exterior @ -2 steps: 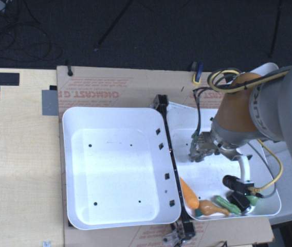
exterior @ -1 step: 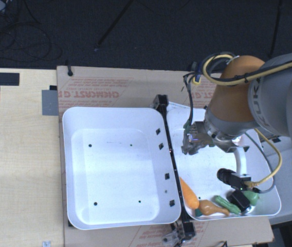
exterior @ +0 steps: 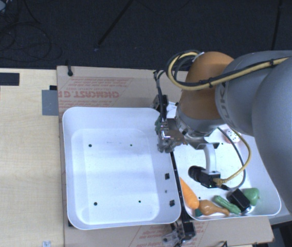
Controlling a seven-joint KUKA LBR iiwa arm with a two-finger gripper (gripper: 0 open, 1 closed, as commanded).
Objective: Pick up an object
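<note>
Grey arm with an orange band [exterior: 207, 86] hangs over a shallow white plastic bin [exterior: 259, 187]. Its gripper [exterior: 164, 140] is at this bin's wall shared with the other bin; open or closed, I cannot tell. An orange carrot-shaped toy [exterior: 188, 192] lies free in this bin's front corner by that wall. I judge this is still the approach: next the gripper must move over the toy and go down.

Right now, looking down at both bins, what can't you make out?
All in the camera view:
- Right bin: the arm covers its far part, so anything lying there is hidden.
- Green item: a black block overlaps it; too small to name.
- Tan piece: small and blurred at the near rim; kind unclear.
- Orange carrot-shaped toy: its near tip is lost against the bin wall.
</note>
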